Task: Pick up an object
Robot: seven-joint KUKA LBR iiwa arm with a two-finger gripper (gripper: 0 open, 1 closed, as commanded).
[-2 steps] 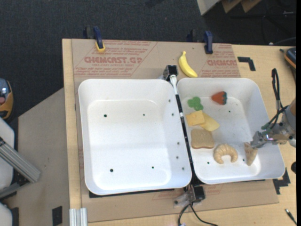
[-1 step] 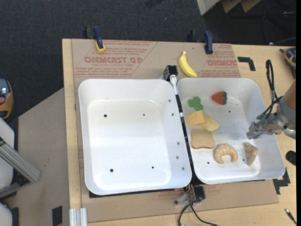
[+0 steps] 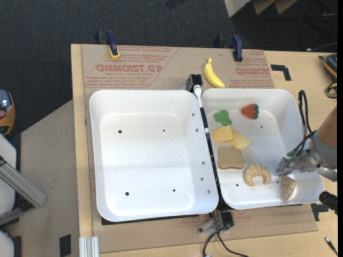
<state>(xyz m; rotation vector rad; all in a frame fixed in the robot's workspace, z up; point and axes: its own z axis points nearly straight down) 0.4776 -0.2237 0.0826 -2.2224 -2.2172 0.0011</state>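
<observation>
The right bin (image 3: 268,103) holds several toy foods: a green leafy piece (image 3: 222,116), a red strawberry (image 3: 250,111), a yellow cheese wedge (image 3: 223,135), a pale yellow chip (image 3: 240,141), a brown bread slice (image 3: 231,158), a tan croissant (image 3: 257,174) and a beige lumpy piece (image 3: 288,187). My gripper (image 3: 284,167) hangs low over the bin's front right part. It is just above the beige piece and right of the croissant, and I see nothing held in it. The grey arm (image 3: 327,143) comes in from the right edge.
The left bin (image 3: 107,111) sits beside the right one, with a black divider strip (image 3: 206,143) between them. A yellow banana (image 3: 213,75) lies on the cardboard behind the bins. Two blue clamps (image 3: 112,42) (image 3: 237,46) hold the board's far edge. A cable (image 3: 303,111) runs along the right bin's wall.
</observation>
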